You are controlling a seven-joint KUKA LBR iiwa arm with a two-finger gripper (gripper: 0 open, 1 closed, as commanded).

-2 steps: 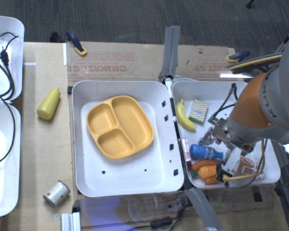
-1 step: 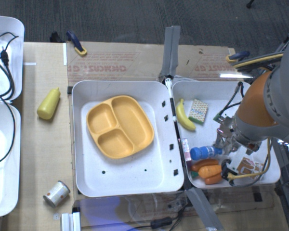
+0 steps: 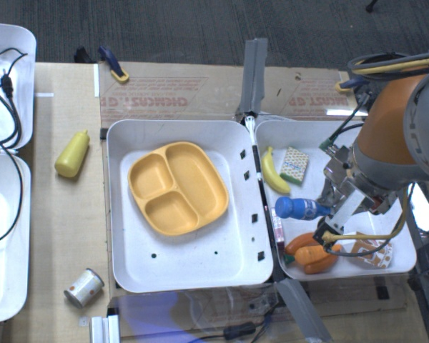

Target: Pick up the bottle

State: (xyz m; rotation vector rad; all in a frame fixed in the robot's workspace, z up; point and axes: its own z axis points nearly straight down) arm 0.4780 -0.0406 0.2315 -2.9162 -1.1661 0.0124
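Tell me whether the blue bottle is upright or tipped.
Tipped: the blue bottle lies on its side in the right bin, below the banana.

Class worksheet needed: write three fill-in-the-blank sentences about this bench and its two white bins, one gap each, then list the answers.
1. The yellow plastic divided plate has ____ compartments.
2. The curved yellow ____ lies in the same shallow white bin as the blue plastic bottle.
3. The small silver metal can lies ____ both bins, on the bench.
Missing words: three; banana; outside.
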